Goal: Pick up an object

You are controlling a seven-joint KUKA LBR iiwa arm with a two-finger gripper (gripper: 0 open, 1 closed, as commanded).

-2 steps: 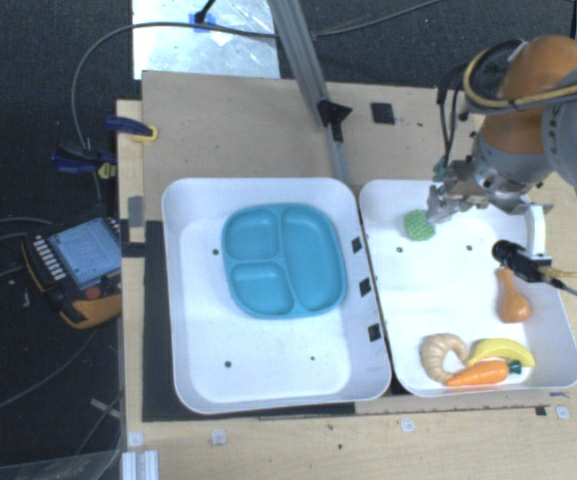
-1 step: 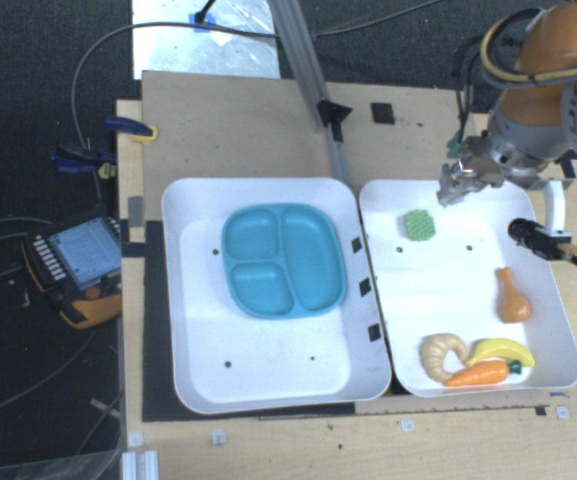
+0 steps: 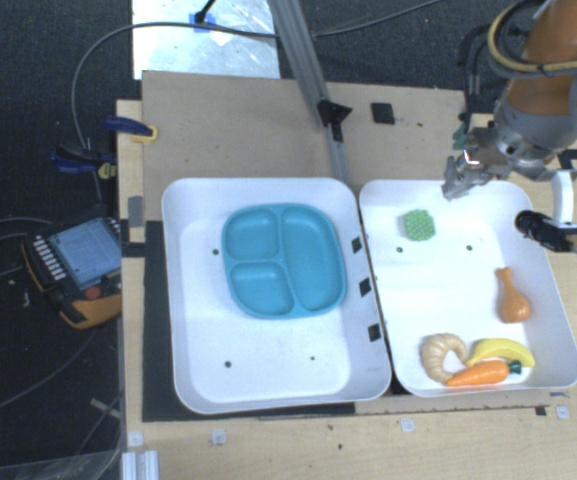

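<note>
The gripper (image 3: pixel 461 180) hangs at the far edge of the right bin (image 3: pixel 458 308), close to its back rim, with the orange-banded arm (image 3: pixel 553 58) rising behind it to the right. At this angle the gripper reads as a small grey lump; I cannot tell how it is set, and nothing is visibly held in it.

The nearest candidate is the green object (image 3: pixel 419 225), a small, roundish, textured piece lying on the bin floor just beside the gripper, toward the camera and to the left of it. It has no clear long axis, so the approach direction matters little; the move turns mainly on shifting the gripper a short way leftward and forward, then down.

The other items lie well apart from the gripper, all nearer the camera. The orange drumstick-shaped piece (image 3: pixel 511 296) sits toward the camera and slightly right of it, its long axis running roughly away from the camera. Farther still, at the bin's near edge, a cluster: a pale curved piece (image 3: pixel 440 353), possibly a croissant or shrimp, a banana (image 3: pixel 503 350) and a carrot (image 3: pixel 481 373), touching or nearly touching one another, the carrot's axis lying across the view. Picking from that cluster would likely be harder, given the crowding.

The left bin (image 3: pixel 198 348), far to the gripper's left, carries a blue divided plate (image 3: pixel 283 260).
</note>
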